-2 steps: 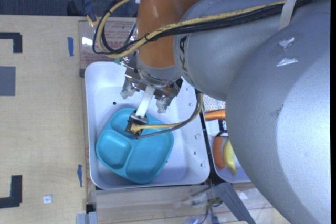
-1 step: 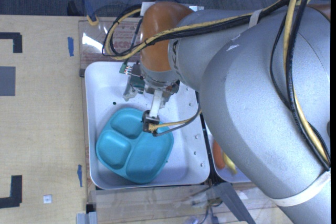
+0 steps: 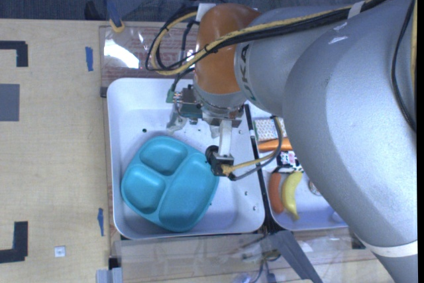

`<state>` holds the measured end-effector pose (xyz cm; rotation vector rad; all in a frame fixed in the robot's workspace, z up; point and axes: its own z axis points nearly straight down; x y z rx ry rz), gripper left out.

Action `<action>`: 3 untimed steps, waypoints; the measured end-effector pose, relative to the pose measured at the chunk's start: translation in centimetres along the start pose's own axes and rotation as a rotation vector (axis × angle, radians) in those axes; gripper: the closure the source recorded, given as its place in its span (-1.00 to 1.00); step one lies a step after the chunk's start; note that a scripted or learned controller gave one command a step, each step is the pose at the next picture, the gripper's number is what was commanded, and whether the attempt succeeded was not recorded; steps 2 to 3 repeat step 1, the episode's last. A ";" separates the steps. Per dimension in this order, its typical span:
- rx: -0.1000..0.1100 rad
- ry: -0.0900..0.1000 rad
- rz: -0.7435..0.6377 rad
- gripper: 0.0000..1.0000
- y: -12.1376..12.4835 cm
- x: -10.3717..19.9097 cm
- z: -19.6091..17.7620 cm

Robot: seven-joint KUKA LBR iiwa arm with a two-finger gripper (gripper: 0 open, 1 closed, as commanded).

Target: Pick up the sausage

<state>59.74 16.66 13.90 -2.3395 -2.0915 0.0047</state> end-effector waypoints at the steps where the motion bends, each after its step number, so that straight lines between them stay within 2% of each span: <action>1: -0.011 0.003 -0.274 -1.00 3.1 1.9 5.0; 3: -0.011 0.003 -0.274 -1.00 3.1 1.9 5.0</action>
